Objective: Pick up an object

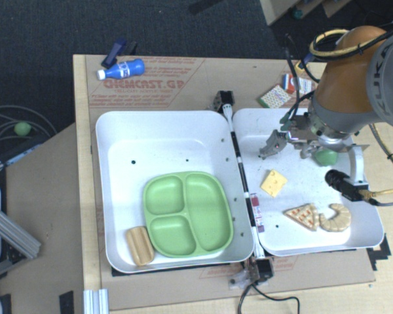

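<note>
Fingers [275,144] spread apart, nothing betw. them; gripper [292,144] over right bin [363,237], above cheese wedge [273,182]; pizza slice [302,216], croissant [335,218] near front.

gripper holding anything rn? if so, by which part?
Nothing visibly held. The gripper hangs open over the right bin, no object between its fingers. The cheese wedge lies on the bin floor below it; a green object sits beside the wrist.
</note>
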